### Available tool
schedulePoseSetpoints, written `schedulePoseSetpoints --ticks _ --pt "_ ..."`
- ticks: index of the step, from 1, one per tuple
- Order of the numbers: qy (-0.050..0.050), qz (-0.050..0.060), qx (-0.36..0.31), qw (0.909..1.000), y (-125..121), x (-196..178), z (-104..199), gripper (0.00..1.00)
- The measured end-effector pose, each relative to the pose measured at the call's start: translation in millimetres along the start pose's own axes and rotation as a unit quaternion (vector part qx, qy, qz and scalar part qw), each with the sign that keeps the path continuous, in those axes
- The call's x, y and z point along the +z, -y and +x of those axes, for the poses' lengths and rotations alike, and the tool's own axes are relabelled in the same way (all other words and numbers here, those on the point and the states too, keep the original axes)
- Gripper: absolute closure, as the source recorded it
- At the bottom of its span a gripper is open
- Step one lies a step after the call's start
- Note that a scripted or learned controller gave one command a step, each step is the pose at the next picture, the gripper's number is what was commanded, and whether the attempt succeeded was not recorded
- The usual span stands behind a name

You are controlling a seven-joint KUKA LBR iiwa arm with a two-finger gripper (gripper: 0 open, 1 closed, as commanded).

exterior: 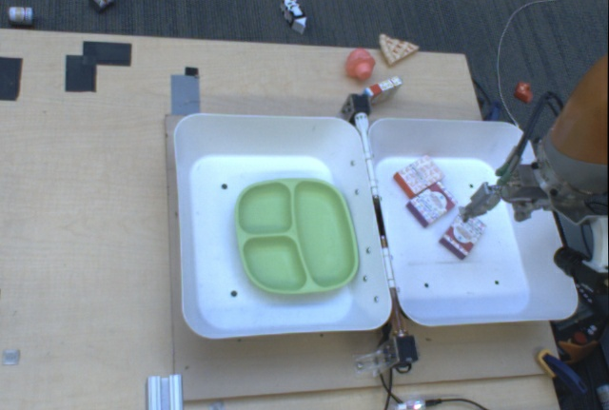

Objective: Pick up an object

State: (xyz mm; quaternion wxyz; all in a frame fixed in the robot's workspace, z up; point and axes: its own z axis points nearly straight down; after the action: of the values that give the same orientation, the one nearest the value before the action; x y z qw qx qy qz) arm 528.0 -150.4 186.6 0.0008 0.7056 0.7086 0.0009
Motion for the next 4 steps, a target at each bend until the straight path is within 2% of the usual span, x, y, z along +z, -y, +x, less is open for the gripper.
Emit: schedulePoseSetpoints --ticks 1,2,3,4 --pt "0.0 -0.003 0.001 1.0 39 100 28 0.0" --pt "0.001 -0.006 0.001 1.0 37 88 28 1.0" --pt "0.001 -0.006 0.001 1.0 37 88 28 0.0" --pt "0.002 -0.004 0.001 1.0 39 99 61 0.0"
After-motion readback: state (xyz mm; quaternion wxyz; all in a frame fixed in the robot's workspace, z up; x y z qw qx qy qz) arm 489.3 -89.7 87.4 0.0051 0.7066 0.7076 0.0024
